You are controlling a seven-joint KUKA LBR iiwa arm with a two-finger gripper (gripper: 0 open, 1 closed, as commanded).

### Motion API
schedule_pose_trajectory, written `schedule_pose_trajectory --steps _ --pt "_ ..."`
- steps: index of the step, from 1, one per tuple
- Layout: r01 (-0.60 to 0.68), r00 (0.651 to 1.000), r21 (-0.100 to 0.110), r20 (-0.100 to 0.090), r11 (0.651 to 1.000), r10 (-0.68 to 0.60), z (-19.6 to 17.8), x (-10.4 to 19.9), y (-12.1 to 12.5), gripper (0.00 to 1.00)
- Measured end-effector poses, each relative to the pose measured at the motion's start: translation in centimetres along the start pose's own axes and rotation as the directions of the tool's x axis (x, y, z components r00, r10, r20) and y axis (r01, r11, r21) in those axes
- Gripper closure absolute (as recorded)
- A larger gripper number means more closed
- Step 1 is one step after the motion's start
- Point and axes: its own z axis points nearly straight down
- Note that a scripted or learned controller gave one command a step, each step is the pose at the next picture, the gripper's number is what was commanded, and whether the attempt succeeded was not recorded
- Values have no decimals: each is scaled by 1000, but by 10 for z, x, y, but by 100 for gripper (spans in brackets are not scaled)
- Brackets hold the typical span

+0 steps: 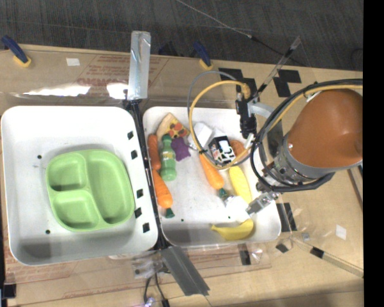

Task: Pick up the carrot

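Note:
One orange carrot (pixel 211 170) lies slanted in the middle of the right bin (pixel 198 226), its green top pointing to the front right. A second orange carrot (pixel 161 189) lies along that bin's left wall, green end toward the front. My gripper (pixel 221 151) hangs over the upper right end of the middle carrot, its black and white head seen from above. The view does not show whether it touches the carrot. The grey arm with its orange band (pixel 326 130) comes in from the right.
The right bin also holds a green bottle (pixel 168 162), a pizza slice (pixel 171 126), a purple piece (pixel 180 148), a yellow item (pixel 240 183) and a banana (pixel 234 230). A green divided plate (pixel 89 187) sits in the left bin. Cables loop over the right bin's back edge.

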Motion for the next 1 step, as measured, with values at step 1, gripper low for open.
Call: schedule_pose_trajectory --steps 1 --pt "108 994 9 -17 994 -108 -133 12 -41 100"
